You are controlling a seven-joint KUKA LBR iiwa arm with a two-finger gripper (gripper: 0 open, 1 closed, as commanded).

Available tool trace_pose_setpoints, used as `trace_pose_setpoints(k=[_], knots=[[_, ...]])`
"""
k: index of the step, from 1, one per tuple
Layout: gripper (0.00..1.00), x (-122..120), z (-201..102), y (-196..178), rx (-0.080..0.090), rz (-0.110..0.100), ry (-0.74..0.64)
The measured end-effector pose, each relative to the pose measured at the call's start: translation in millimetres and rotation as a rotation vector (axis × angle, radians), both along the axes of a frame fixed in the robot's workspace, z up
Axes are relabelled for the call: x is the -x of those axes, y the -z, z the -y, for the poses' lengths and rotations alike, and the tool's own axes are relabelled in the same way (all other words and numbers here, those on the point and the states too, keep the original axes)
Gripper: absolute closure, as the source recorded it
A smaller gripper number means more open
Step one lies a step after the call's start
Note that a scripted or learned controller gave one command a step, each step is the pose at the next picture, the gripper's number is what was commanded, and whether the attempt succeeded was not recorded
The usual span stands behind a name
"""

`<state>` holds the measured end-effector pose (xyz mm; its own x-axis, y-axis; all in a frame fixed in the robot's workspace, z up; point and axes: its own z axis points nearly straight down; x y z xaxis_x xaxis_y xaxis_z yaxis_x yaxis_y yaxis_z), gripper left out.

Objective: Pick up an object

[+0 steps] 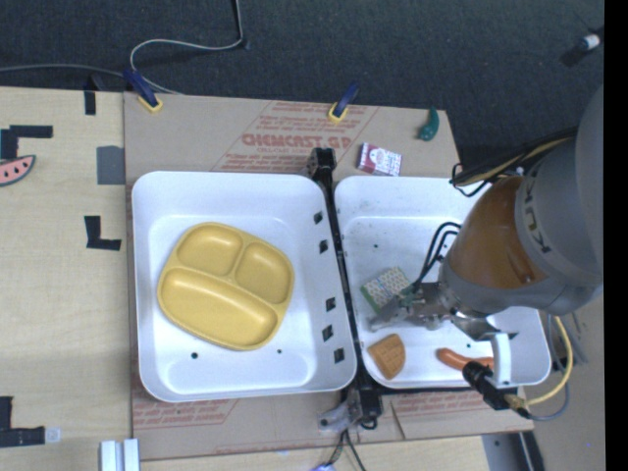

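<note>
Currently the gripper (pixel 391 309) is hovering low in the right bin (pixel 412 196), just beside the green patterned block (pixel 384 284); I cannot tell its state. Judgement: centring squarely over the block, staying off the orange wedge (pixel 387 355), should be giving the cleanest grasp.

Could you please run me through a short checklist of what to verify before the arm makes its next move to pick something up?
1. Gripper is over the right bin: ok.
2. A target lies beside the gripper: ok, the green patterned object sits just above its tip.
3. Object seen between the fingers: cannot tell; the tip is too blurred.
4. Other pickable items in that bin: ok, a tan waffle-like piece and an orange object lie near the front wall.
5. Yellow divided tray is out of the way in the left bin: ok.
</note>
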<state>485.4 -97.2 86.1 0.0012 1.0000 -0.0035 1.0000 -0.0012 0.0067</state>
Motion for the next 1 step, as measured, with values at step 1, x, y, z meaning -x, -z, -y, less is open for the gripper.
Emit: trace_pose_setpoints(k=[1], knots=[[0.00,-0.9,-2.2,0.2,0.000,-0.001,0.000]])
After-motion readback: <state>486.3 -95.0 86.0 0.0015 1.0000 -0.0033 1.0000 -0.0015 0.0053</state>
